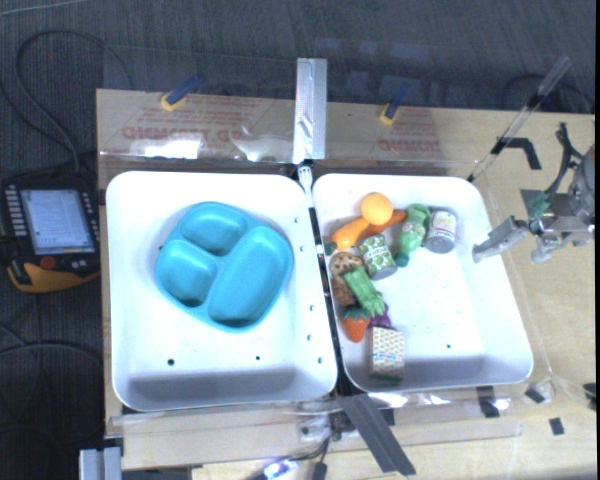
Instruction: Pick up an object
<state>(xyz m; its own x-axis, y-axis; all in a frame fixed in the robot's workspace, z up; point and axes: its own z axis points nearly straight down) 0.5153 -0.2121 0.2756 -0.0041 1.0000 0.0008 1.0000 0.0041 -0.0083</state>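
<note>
Toy food pile, including an orange ball and a small can, lies in the right bin, left of the gripper. Gripper sits outside the bin's right edge; finger state cannot be determined. Blue divided tray occupies the left bin, farther left.

Two-finger gripper on a grey metal wrist hovers just outside the right white bin's right wall.

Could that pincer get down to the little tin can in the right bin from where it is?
Probably yes. The pincer sits just outside the right bin's rim, and the can lies at the pile's outer edge, nearest it, with bare bin floor between and nothing on top.
</note>
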